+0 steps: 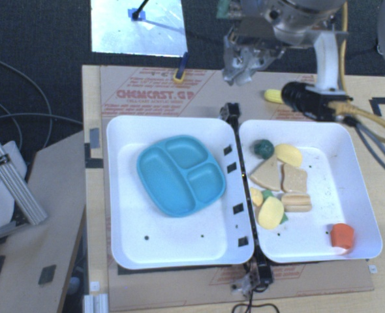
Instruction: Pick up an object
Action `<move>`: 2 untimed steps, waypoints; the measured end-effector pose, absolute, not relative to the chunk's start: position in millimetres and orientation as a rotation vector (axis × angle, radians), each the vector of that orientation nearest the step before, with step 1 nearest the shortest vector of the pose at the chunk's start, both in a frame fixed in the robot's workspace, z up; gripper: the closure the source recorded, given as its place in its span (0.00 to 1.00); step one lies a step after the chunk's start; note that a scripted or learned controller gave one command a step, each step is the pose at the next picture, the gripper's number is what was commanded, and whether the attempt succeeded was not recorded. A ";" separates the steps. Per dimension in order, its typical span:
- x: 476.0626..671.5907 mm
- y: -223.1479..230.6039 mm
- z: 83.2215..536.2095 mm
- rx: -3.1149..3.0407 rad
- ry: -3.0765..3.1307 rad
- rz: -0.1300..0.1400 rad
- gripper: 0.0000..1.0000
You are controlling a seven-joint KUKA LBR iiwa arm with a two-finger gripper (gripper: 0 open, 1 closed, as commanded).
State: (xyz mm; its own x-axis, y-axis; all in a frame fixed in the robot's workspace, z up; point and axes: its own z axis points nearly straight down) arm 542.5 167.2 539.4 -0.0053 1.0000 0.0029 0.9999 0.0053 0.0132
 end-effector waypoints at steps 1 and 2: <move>484.5 126.5 508.7 2.223 2.221 0.000 1.00; 486.5 109.9 442.8 2.224 2.221 -0.005 1.00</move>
